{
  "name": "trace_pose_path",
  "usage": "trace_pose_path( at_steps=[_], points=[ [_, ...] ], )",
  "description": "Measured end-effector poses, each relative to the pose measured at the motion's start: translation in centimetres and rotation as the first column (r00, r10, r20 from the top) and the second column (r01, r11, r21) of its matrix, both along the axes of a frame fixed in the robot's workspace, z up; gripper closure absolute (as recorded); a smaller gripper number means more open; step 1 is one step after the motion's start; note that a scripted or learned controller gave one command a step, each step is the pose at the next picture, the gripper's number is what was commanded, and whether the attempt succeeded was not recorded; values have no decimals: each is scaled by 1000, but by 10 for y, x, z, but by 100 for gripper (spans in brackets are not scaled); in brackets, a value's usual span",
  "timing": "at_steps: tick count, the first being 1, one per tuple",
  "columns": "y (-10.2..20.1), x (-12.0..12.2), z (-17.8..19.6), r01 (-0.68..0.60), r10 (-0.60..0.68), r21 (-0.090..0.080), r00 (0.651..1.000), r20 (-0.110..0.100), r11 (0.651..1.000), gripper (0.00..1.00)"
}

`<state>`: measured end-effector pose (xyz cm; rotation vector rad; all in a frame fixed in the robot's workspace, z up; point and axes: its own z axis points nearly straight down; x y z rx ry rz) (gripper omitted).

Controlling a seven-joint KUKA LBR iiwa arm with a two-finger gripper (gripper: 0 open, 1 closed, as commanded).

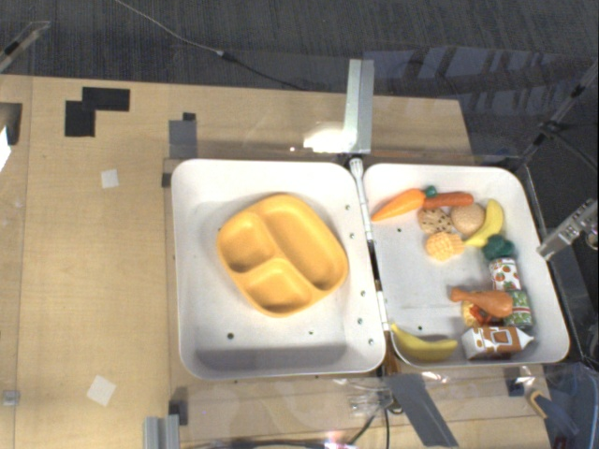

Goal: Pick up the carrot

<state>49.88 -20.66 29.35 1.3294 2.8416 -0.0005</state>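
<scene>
The carrot (pixel 400 203) is lying in the right bin (pixel 404 288) among toy foods. The left bin (pixel 192 251) is holding a yellow divided plate (pixel 281 253). The claw (pixel 573 229) is perhaps sitting at the right edge, its grip impossible to tell.

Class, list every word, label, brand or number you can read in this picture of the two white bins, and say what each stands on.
None can be read.
Small printed carton with an orange and white pattern: print too blurred to read.
Brown and white carton at the right bin's near corner: markings too small to read.
</scene>
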Motion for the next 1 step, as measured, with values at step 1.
trace_pose_path(
  at_steps=[1],
  points=[
    [2, 61, 162, 90, -90, -2, 996, 14, 996, 100]
  ],
)
